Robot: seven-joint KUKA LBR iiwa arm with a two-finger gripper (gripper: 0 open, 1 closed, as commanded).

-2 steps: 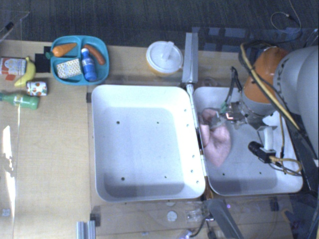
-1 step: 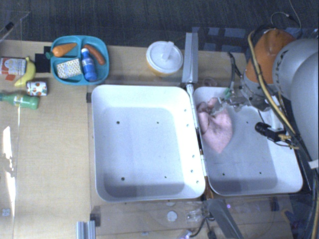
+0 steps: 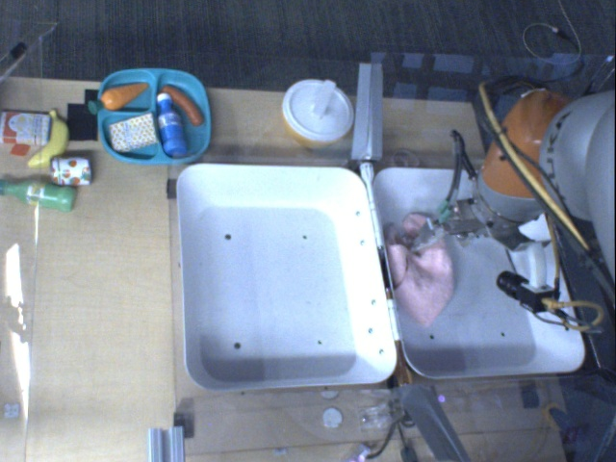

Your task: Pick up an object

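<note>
Arm: we see the grey arm (image 3: 577, 152) with its orange band reach in from the right, over the right bin (image 3: 481, 349).
Gripper: we see the gripper (image 3: 445, 225) low in the right bin, its tip at the top edge of the cloth.
Fingers: it is dark and small there, so we cannot tell if they are open or shut.
Cloth: we see a pink cloth (image 3: 423, 275) bunched up at the left side of the right bin, close to the wall between the bins.
Hold: we think the gripper touches the cloth, but we cannot see cloth between the fingers.
Left bin: we see the left bin (image 3: 279, 277), white, just beside the right one.
Tray: we see a blue tray (image 3: 198, 114) with toy food on the bench, up and left of the bins.
Lid: we see a round white lid (image 3: 318, 112) above the left bin.
Toys: we see a banana (image 3: 50, 142), a can (image 3: 71, 170) and a green bottle (image 3: 38, 194) at the far left.
</note>
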